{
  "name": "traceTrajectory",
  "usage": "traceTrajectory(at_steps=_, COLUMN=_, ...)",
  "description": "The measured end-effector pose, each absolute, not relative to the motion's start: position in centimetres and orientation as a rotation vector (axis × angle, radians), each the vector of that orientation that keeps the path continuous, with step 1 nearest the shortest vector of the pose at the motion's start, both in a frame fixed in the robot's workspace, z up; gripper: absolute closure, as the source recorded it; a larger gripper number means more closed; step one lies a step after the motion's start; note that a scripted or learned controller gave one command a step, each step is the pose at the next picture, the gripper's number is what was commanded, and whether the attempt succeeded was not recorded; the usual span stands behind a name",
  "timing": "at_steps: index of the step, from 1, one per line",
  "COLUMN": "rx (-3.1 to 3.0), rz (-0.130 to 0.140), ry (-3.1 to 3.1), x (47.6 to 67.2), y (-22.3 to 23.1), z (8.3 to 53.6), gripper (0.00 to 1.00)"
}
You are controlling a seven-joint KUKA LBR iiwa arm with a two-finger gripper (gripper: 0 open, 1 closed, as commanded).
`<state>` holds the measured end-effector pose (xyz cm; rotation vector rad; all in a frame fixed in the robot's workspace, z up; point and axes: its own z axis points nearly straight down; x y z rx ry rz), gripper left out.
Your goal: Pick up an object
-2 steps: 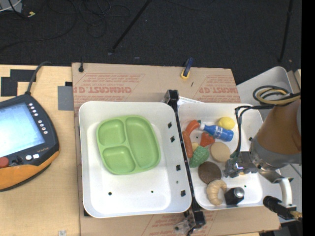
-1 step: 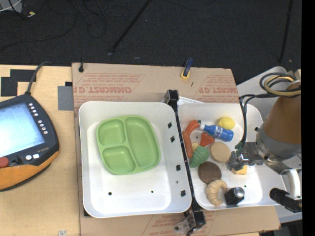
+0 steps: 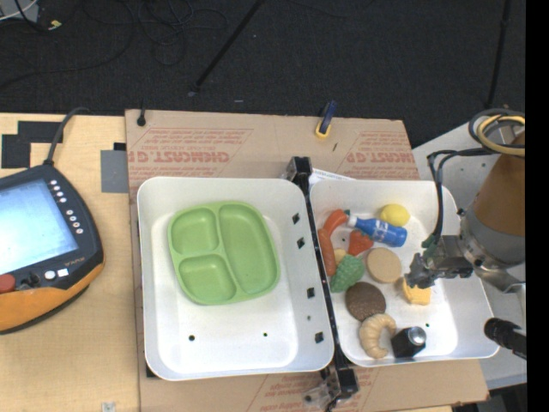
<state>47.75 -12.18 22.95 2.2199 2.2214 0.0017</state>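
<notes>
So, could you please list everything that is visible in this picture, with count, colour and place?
bins: 2, white, side by side on the bench
divided plate: 1, green, left bin
bottle: 1, blue, right bin, top
lemon: 1, yellow, right bin, top
carrot-like piece: 1, orange, right bin, left edge
leafy piece: 1, green, right bin
round discs: 2, tan and brown, right bin, middle
croissant: 1, beige, right bin, bottom
black object: 1, right bin, bottom
yellow block: 1, under the gripper
pendant: 1, grey and orange, left
clamp: 1, blue and yellow, cardboard's top
gripper: 1, dark, over right bin
</notes>
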Motion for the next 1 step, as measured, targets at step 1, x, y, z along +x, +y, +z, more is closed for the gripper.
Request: traceTrajectory(at_steps=1, rx=2.217, rz=0.001, ry=2.229, x=51.20, y=-6.89, z=22.92, gripper=1.00)
